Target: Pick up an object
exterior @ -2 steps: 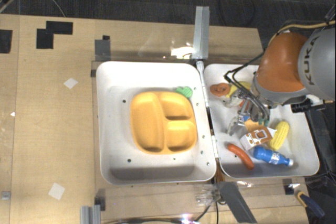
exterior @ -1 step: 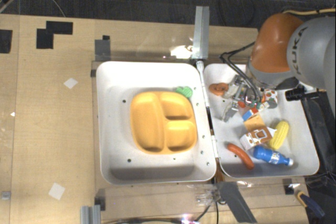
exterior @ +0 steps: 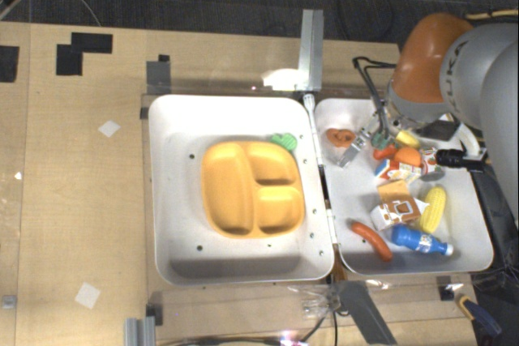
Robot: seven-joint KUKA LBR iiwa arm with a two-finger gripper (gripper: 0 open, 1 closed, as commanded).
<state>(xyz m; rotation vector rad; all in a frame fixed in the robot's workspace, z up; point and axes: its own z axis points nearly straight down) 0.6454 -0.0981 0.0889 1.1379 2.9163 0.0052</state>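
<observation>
— Where is your hand?
— My hand (exterior: 353,150) hangs low in the right bin (exterior: 478,251), just beside the orange piece (exterior: 340,137); I cannot tell its state.
— Which step?
— Reaching, I judge. Toys cluster right of that piece; next calls for closing on one.

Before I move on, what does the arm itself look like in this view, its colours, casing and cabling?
The arm has rounded, glossy grey casing with a smooth orange band above the wrist. Thin black cables loop out from the wrist side and run down toward the gripper, which is a slim piece of grey metal. A dark fitting with a white cable juts out beside the wrist.
</observation>
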